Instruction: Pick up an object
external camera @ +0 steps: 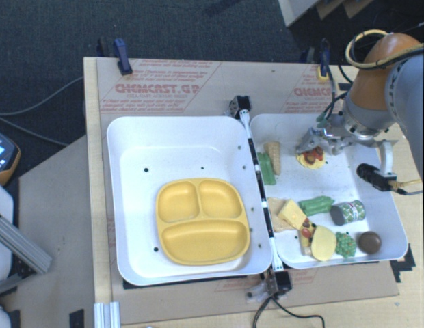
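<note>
Directly below fingers (pixel 313 146): red-yellow toy food (pixel 312 158), touching tips; finger state unclear.

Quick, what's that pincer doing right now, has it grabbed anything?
Pincer: down in the right bin, right over a small red and yellow toy; whether it grips it cannot be told.

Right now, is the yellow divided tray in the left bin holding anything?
Empty. The yellow divided tray lies flat in the left bin, and all three of its compartments show bare yellow.
</note>
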Motion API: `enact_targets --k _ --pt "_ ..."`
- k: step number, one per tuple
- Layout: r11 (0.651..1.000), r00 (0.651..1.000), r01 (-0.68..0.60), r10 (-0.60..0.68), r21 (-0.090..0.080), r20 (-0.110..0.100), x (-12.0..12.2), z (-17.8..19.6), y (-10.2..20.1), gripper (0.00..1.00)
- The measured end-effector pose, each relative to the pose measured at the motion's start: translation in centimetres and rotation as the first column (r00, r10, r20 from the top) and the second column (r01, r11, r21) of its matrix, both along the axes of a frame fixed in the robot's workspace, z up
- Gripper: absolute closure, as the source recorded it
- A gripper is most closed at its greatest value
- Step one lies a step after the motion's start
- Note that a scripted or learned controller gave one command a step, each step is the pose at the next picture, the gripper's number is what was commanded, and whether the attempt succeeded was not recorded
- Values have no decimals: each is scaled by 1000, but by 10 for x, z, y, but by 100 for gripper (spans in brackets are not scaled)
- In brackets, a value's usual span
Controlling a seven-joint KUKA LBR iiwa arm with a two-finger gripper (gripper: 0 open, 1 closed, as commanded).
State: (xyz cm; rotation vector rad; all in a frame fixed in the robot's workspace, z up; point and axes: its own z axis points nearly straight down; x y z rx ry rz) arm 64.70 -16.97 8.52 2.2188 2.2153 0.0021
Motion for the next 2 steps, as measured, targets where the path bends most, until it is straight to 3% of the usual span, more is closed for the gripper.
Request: enact_targets --k 1,2 --pt "1000 1000 -3 3 0 0 0 13 1 100" --pt "1000 1000 -10 10 4 6 14 106 86 100"
